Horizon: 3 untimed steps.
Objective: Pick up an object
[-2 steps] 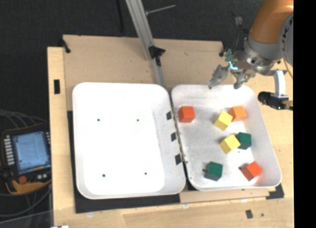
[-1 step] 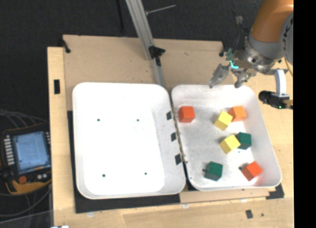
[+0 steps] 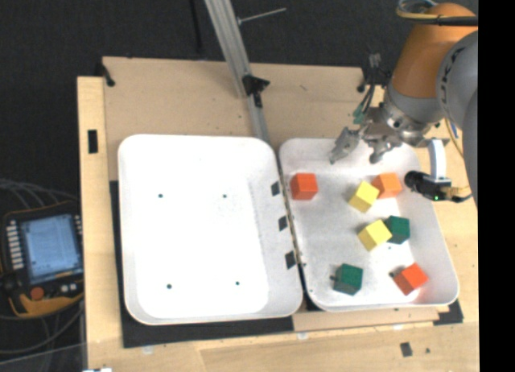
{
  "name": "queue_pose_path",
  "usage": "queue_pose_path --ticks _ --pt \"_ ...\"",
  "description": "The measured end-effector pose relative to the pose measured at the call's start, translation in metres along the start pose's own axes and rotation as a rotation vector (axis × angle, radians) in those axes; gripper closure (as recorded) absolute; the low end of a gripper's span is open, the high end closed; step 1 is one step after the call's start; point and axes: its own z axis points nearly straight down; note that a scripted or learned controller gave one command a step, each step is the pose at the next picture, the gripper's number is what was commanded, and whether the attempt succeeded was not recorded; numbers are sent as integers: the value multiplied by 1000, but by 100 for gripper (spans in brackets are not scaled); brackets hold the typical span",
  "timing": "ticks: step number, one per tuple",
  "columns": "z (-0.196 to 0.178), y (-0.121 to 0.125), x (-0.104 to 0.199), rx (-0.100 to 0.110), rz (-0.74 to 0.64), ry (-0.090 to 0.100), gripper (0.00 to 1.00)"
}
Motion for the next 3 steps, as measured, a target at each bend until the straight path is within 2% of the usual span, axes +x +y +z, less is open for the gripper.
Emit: queue_pose_path --ticks 2,3 --pt "70 4 1 -8 0 1 0" --pt "60 4 0 -10 1 1 100"
